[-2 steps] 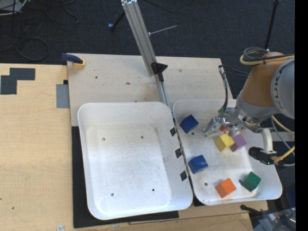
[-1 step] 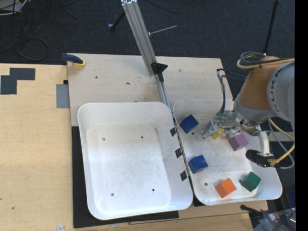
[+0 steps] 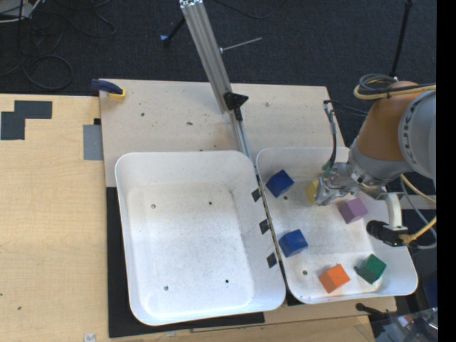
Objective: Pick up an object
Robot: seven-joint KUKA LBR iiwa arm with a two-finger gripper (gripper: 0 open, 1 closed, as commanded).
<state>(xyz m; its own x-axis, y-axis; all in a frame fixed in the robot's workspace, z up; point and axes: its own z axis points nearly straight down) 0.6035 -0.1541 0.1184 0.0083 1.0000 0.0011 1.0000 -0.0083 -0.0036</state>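
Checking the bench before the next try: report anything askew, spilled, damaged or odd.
Nothing stands out. The blocks all lie inside the right bin: two blue blocks, a purple block, an orange block and a green block. The tool sits beside a small yellow block.

There is 1 camera. It sits high above the bench [image 3: 285, 116] and looks down at a slant, not straight down. It is far enough back to see both bins whole. The left bin [image 3: 135, 169] fills the middle. The right bin [image 3: 399, 280] lies toward 4 o'clock. The arm [image 3: 399, 134] comes in from 3 o'clock. Dark floor [image 3: 306, 20] runs along 12 o'clock.
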